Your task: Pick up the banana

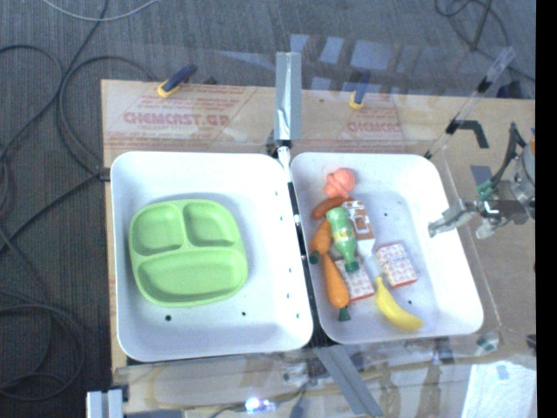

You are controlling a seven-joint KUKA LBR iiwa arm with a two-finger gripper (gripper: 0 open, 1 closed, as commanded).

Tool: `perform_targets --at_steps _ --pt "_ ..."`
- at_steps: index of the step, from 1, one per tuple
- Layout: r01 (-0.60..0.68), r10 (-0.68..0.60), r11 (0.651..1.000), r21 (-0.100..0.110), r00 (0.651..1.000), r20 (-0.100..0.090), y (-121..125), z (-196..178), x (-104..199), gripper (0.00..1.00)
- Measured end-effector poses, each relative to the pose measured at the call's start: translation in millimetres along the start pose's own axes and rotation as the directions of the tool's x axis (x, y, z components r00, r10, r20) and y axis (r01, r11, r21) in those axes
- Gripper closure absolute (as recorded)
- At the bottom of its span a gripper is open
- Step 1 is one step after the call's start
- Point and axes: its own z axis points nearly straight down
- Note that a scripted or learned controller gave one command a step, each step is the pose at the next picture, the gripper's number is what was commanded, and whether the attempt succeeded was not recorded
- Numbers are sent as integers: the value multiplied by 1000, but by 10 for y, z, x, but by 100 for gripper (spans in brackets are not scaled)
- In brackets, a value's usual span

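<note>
The yellow banana lies in the right bin, near its front edge, with its stem end pointing up toward a small red-and-white box. My gripper hangs over the right rim of that bin, up and to the right of the banana and well apart from it. Nothing shows in its grasp.
The right bin also holds an orange carrot, a green bottle, a peach-coloured fruit, a sausage and two more small boxes. In the left bin sits a green divided plate.
</note>
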Motion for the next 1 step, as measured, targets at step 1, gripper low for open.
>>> perform_targets --at_steps 1 --pt "199 -199 980 -15 980 10 -131 1511 442 0"
